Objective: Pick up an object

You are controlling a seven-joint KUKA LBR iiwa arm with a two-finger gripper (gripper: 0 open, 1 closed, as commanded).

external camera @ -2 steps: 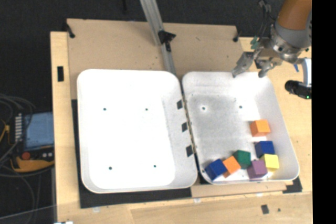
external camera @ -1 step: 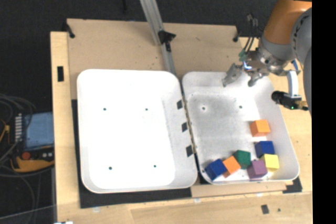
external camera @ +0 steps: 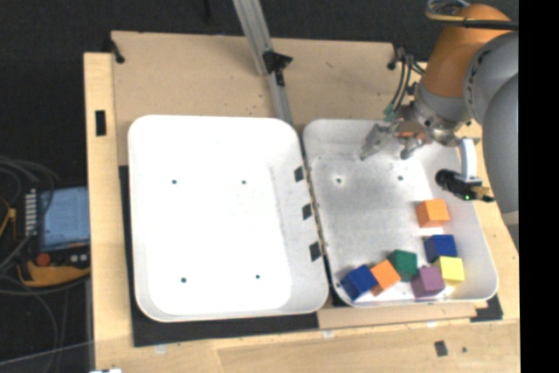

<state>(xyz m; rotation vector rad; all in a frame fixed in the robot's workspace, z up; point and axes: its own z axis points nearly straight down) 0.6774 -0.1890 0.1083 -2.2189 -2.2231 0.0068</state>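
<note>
**A:** Camera view first. Where is the arm?

**B:** It comes in from the right, grey with the orange band (external camera: 454,48) high up. The gripper (external camera: 390,142) hangs over the far part of the right bin (external camera: 349,135), near that bin's back rim. Its two fingers (external camera: 374,140) are spread apart with bare bin floor showing between them, so the jaws are released and grasp nothing.

**A:** And the objects to pick?

**B:** All in the right bin, toward its near and right side, well apart from the gripper. An orange block (external camera: 432,211) lies alone by the right wall. Nearer the front is a blue block (external camera: 441,246), and just beside it a yellow block (external camera: 452,268). A purple block (external camera: 428,280) touches the yellow one on its left. Along the front rim sit a green block (external camera: 404,262), a second orange block (external camera: 385,274) and a second blue block (external camera: 359,281), packed close in a row.

**A:** The other bin?

**B:** The left bin (external camera: 218,214) sits side by side with the right one, its white floor marked by a few small dark dots.

**A:** Anything around the bench?

**B:** A metal rail (external camera: 249,9) slants in from the top toward the gap between the bins. Left of the bench lie cables and a blue device (external camera: 63,218) on the dark floor.
</note>
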